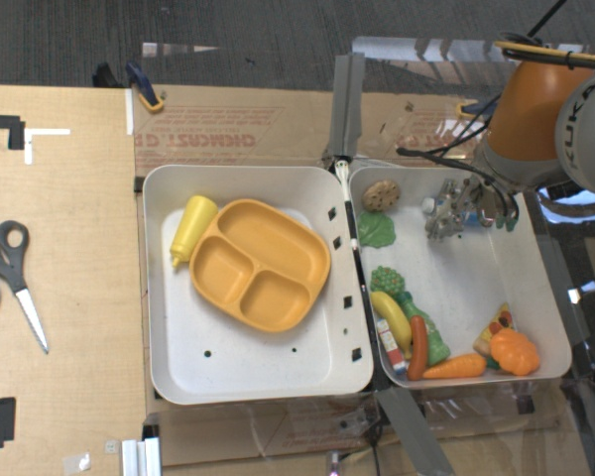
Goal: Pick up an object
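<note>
Two white bins sit on one wooden surface above dark carpet. One yellow tray, one mustard bottle, one banana, one carrot, one cookie. Jaws over right bin's far end; state unclear.

floor: dark grey | bench: pale wood (scissors on it)
</note>
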